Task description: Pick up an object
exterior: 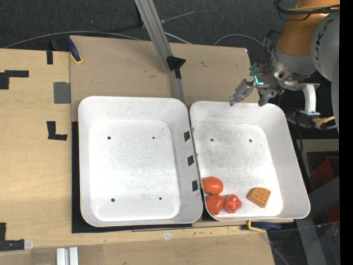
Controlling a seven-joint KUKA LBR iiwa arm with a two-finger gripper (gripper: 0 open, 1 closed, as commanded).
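Pincer (250,97) spread wide, holding nothing, over right bin (287,148) rim, arm (309,32) partly cropped.

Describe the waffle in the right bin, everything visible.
The waffle is a small tan-orange piece with a grid of shallow squares on top, roughly square with rounded corners, probably a toy. It lies flat, turned at a slant, on the floor of the right bin near its front right corner. Nothing touches it; a red piece lies apart on its left. The gripper is far off, over the bin's back rim.

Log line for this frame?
claw: open, above right bin far rim, holding nothing | objects: three red, one waffle, right bin near edge | pick: not started
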